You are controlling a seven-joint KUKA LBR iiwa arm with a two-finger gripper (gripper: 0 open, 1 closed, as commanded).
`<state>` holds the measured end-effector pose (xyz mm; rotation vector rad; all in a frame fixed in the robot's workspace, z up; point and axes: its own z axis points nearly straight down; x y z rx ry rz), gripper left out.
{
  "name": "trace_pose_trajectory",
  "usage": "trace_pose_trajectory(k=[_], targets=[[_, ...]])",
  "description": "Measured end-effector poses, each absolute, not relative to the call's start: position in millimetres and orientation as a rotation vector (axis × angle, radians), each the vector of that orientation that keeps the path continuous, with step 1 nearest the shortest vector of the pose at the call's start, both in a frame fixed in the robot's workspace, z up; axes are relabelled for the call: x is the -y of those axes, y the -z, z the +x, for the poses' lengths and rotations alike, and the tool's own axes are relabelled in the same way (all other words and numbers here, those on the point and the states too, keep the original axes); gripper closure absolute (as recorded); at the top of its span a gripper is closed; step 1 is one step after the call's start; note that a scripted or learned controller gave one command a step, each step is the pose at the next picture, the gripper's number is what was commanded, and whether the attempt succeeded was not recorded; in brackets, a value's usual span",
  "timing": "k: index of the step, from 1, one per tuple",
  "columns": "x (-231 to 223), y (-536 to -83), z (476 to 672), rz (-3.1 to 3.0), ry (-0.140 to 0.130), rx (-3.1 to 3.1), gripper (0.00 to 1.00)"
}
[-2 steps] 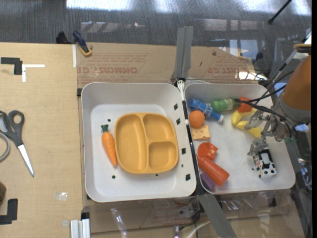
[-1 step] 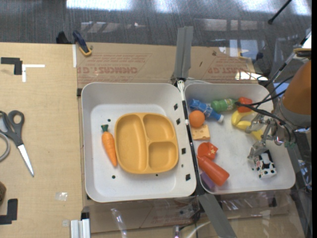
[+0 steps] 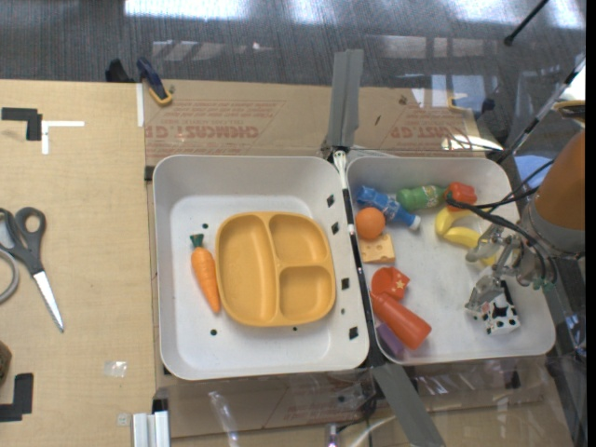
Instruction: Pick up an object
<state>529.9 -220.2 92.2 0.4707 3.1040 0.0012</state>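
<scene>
My gripper (image 3: 491, 291) hangs low over the right bin's (image 3: 438, 343) near right corner, reaching in from the right. Directly beside and below it lies a small black-and-white cow toy (image 3: 504, 318), touching or nearly touching the gripper's tip. A yellow banana (image 3: 458, 232) lies just beyond the gripper. Further left in this bin are an orange ball (image 3: 371, 223), a cheese wedge (image 3: 377, 250), a red pepper (image 3: 389, 282), a red-orange cylinder (image 3: 402, 321), a blue bottle (image 3: 386, 204), a green bottle (image 3: 421, 196) and a red piece (image 3: 461, 194).
The left bin (image 3: 177, 250) holds a yellow divided plate (image 3: 276, 268) and a toy carrot (image 3: 205, 275). Scissors (image 3: 33, 259) lie on the wooden bench at far left. Cardboard (image 3: 233, 124) lies behind the bins. Cables run along the right bin's right wall.
</scene>
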Motion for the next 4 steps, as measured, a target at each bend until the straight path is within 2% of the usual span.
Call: trace_pose_trajectory(k=[1, 2, 3, 4], targets=[[222, -92, 511.2, 0.798, -0.001, -3.037, 0.00], [114, -93, 567.7, 0.782, 0.003, -3.038, 0.00], [143, -93, 596.0, 1.011, 0.001, -2.970, 0.00], [128, -93, 618.3, 1.242, 0.001, -2.882, 0.00]])
